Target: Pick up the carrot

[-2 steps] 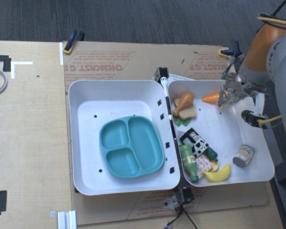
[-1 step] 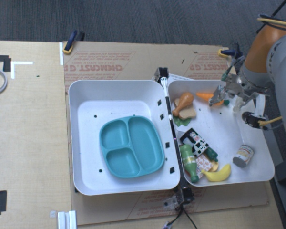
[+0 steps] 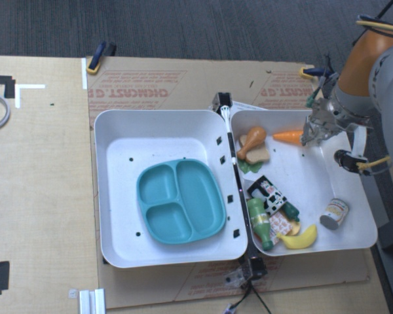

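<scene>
The carrot (image 3: 288,136), small and orange, lies near the far wall of the right bin (image 3: 314,182), its tip pointing left. My gripper (image 3: 310,135) hangs low just to the right of the carrot's thick end, close to it or touching it. The grey arm with its orange band (image 3: 367,54) comes in from the upper right. From this angle I cannot make out whether the carrot sits inside the gripper or just beside it.
Left of the carrot lie a toy drumstick (image 3: 253,138) and a bread slice (image 3: 257,154). A cow-patterned carton (image 3: 268,195), green bottle (image 3: 259,221), banana (image 3: 300,237) and can (image 3: 334,213) sit nearer the front. The left bin (image 3: 118,175) holds a teal divided plate (image 3: 181,200).
</scene>
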`<state>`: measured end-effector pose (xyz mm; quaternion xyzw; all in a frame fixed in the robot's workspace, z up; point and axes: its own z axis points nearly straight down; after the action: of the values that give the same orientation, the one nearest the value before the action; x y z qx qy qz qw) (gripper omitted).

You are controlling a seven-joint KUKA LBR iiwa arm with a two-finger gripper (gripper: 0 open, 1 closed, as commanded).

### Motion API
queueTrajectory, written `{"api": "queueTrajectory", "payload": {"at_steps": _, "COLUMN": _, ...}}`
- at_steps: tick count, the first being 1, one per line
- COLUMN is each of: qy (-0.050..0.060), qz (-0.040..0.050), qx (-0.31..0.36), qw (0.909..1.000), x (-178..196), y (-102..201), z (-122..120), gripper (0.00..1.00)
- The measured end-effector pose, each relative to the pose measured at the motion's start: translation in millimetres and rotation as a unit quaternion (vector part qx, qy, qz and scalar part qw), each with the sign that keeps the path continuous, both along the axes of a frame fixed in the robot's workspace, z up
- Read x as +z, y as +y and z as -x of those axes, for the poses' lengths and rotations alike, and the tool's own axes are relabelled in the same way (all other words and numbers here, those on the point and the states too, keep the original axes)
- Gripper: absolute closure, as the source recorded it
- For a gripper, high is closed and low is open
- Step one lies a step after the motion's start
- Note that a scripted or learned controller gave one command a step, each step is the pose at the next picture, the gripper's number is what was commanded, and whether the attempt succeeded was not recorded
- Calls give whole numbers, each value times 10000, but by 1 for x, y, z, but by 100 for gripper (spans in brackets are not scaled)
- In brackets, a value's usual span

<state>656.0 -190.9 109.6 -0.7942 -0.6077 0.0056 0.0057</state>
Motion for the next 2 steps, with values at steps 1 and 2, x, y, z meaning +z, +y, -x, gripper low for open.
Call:
{"api": "queueTrajectory", "payload": {"at_steps": 1, "qy": 2, "qz": -1, "qx": -1, "qw": 10000, "x": 0, "y": 0, "z": 0, "gripper": 0}}
{"api": "queueTrajectory", "payload": {"at_steps": 2, "qy": -91, "qz": -49, "qx": -1460, "qw": 9892, "x": -10, "y": -13, "z": -8, "gripper": 0}}
